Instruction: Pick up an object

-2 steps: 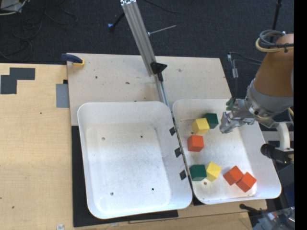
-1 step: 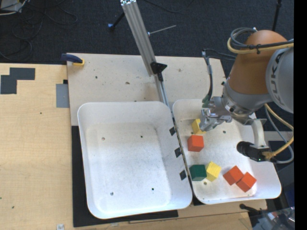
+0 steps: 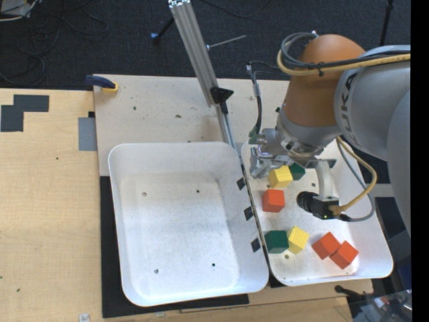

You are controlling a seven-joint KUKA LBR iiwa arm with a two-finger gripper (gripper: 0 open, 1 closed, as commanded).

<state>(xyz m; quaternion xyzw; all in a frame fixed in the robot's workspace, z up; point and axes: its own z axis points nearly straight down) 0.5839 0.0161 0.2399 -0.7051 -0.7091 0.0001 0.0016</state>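
pincer (image 3: 263, 161) over right bin (image 3: 375, 263) | yellow block (image 3: 280, 176) just beside

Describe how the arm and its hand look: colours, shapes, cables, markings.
The arm is thick, rounded and grey, with a glossy orange band above the wrist and dark lettering on the grey shell. Yellow and black cables loop over the band and down its side. The hand is small, silver metal.

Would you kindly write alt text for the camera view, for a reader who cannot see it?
A grey robot arm reaches from the right, its tool low over the right bin beside a yellow block. The bin also holds three red-orange blocks, another yellow block, and green ones. The left bin sits alongside it.
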